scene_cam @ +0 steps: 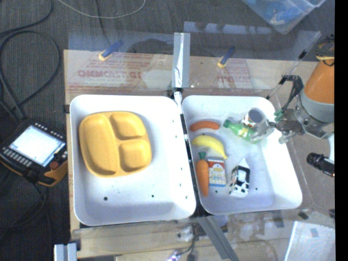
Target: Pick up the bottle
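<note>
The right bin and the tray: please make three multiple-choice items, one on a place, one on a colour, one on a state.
1. Where does the green bottle lie?
A. left bin
B. right bin
C. on the floor

2. What colour is the compartment tray?
A. yellow
B. blue
C. red

3. How does the bottle rest?
A. upright
B. upside down on the tray
C. on its side

Answers: 1 B, it lies near the right bin's far wall, by the gripper. 2 A, the tray in the left bin is yellow. 3 C, its length runs along the bin floor.
</note>
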Controlling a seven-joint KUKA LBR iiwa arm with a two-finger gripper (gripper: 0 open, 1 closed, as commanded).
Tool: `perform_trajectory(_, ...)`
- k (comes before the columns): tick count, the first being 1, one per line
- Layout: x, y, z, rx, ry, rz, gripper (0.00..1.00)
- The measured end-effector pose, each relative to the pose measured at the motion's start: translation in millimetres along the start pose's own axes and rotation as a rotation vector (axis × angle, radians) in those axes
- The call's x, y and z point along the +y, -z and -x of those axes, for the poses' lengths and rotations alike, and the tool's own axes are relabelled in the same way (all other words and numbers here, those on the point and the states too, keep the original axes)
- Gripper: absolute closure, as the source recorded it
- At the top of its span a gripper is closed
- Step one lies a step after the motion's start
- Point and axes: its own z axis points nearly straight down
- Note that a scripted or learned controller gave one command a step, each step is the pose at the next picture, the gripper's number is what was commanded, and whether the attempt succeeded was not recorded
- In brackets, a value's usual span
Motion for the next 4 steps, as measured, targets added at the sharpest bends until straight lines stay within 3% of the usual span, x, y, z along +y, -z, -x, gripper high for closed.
perform_trajectory(1, 2.3, -56.0, -110.6, 0.000, -0.056, 0.000, 0.00)
perform_trajectory(2, -57.3, -95.1, -80.6, 0.007, -0.305, 0.036, 0.00)
perform_trajectory(3, -59.2, -96.7, -91.1, 0.013, -0.677, 0.030, 0.00)
perform_trajectory(4, -0.1, 25.0, -70.0, -0.006, -0.839, 0.000, 0.00)
